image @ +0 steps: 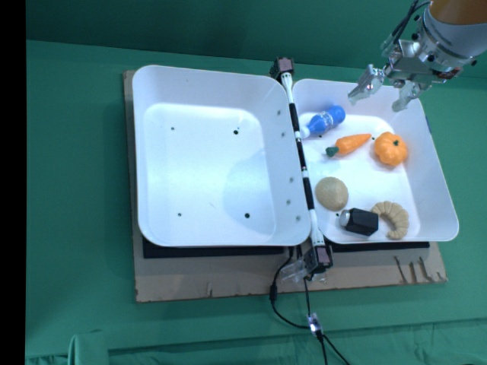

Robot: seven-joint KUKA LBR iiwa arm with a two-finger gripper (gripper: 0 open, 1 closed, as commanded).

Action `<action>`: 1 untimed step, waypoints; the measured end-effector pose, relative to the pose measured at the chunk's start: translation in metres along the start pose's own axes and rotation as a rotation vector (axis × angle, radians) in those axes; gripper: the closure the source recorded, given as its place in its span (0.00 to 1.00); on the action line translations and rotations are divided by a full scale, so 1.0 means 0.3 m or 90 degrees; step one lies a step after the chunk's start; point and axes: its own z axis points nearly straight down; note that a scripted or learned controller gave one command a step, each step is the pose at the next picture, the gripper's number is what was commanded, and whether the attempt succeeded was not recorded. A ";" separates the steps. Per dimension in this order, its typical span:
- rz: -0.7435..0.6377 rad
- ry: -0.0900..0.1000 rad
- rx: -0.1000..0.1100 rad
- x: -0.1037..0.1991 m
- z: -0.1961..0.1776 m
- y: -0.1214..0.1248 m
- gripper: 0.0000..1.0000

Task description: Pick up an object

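Camera view from above gives you the two-finger metal gripper [386, 91] hanging over the far rim of the right shallow white plastic bin [437, 188], near its back right corner, with its two fingers [365, 86] spread well apart and nothing between them. Above it you can see the grey wrist and the orange band of the arm coming in from the upper right. Your candidates for picking all lie in that right bin: a small blue and white plastic bottle [323, 120] lies on its side near the back left, close to the divider; just in front of it and to its right lies an orange toy carrot with a green top [348, 144], tilted; beside the carrot's tip sits a small orange toy pumpkin [390, 149], the thing nearest the gripper. Nearer the front you have a round tan cookie-like disc [332, 193], then a black and silver cylindrical object [358, 221] lying on its side, with a tan toy croissant [393, 218] just beside it on the right. The left shallow white plastic bin [152, 90] sits alongside, both bins resting on a brown cardboard sheet [228, 284] on the green tabletop [76, 204].
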 end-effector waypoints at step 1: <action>0.000 0.000 0.000 0.000 0.000 0.000 0.00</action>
